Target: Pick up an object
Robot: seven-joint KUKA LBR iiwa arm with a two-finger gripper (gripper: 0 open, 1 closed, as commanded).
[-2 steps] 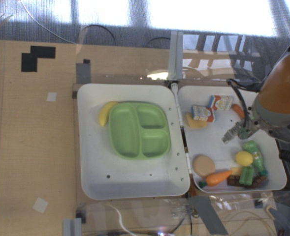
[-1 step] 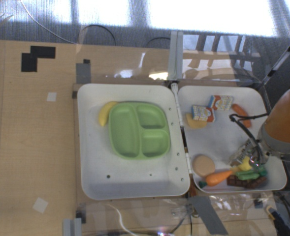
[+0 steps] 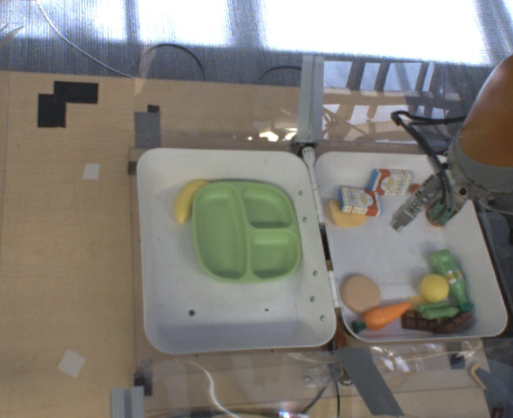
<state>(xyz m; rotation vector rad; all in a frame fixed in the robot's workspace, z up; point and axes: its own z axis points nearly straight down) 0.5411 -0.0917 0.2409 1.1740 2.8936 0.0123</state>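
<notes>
Wooden bench (image 3: 56,259), pincer (image 3: 420,205) seemingly above right bin (image 3: 491,320)

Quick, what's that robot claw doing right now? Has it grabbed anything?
Gripper: hangs over the right bin near the small cartons; nothing seen between the jaws, and whether they are open or closed cannot be told.

Two white bins: left bin (image 3: 165,320), right bin (image 3: 395,251). Left bin: one green divided plate (image 3: 243,231), one banana (image 3: 185,200) at the plate's far-left edge. Right bin: two small cartons (image 3: 359,200) (image 3: 389,181) near the far edge, one yellow wedge (image 3: 347,219), one tan round piece (image 3: 360,292), one carrot (image 3: 385,314), one lemon (image 3: 434,287), one green packet (image 3: 448,273), one dark brown item (image 3: 437,321) (near-right corner, kind unclear).
</notes>
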